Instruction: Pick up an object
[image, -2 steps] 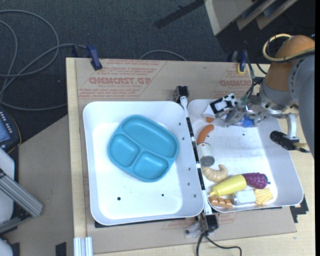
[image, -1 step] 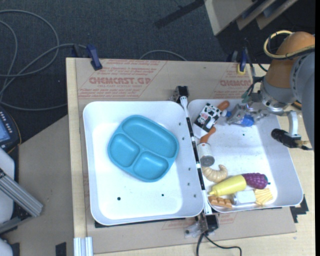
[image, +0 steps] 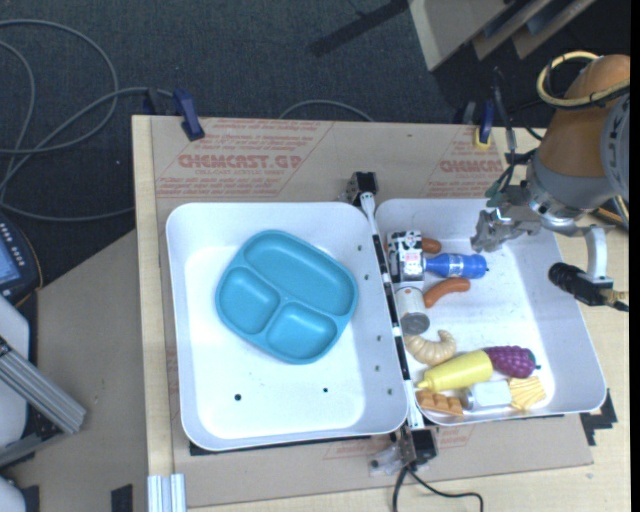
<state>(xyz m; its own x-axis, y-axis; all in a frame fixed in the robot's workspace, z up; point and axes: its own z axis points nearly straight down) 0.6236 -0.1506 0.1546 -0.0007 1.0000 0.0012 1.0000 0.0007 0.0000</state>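
Note:
My gripper (image: 489, 232) hangs over the upper part of the right bin (image: 560, 340), just above and right of a blue bottle (image: 455, 266) lying on its side. It looks apart from the bottle, and nothing shows between its tips. A brown sausage (image: 447, 290) lies below the bottle. A small white, red and black box (image: 407, 256) sits by the bin's left wall. Lower down lie a croissant (image: 432, 346), a yellow squeeze bottle (image: 456, 372) and purple grapes (image: 511, 359).
The left bin (image: 200, 380) holds a blue divided plate (image: 286, 296). Small items crowd the right bin's lower left corner (image: 470, 400). The arm's orange band (image: 588, 120) and grey wrist (image: 560, 195) stand over the bin's upper right. Blue clamps (image: 187, 115) grip the board's far edge.

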